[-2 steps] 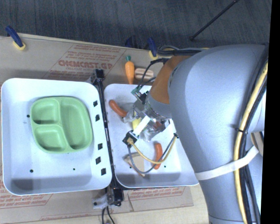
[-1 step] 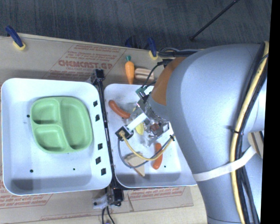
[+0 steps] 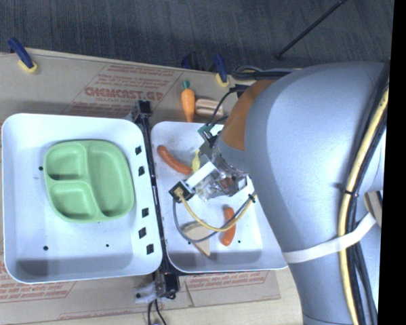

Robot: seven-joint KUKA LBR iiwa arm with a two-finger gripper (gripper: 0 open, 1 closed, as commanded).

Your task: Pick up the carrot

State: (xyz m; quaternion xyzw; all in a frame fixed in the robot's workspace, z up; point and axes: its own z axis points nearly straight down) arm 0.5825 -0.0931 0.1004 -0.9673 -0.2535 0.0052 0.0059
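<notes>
1. Bench carries two white bins. Left bin (image 3: 24,203) holds a green divided plate (image 3: 88,179), sitting flat, nothing on it.
2. Right bin (image 3: 165,133) is half covered by the arm (image 3: 311,164), which reaches in from the right and hangs over the bin's middle.
3. The carrot (image 3: 187,103), orange with a green top, lies outside both bins on the brown board (image 3: 112,86), just beyond the right bin's far rim and beside a tan cylindrical piece (image 3: 206,108).
4. Inside the right bin: an orange sausage-like piece (image 3: 173,159) near the far left part, a smaller orange piece (image 3: 228,233) toward the near side, and a pale wedge (image 3: 200,246) by the near rim. Either orange piece could be mistaken for the target.
5. Gripper (image 3: 205,182) sits low over the bin's centre, wrist hardware and yellow cable loops in front of it. Cannot tell how it is set, and nothing is visibly held.
6. Progress, as judged: not started in effect. The carrot rests untouched, apart from the gripper. Left to do: move out past the far rim, descend, grasp, lift.
</notes>
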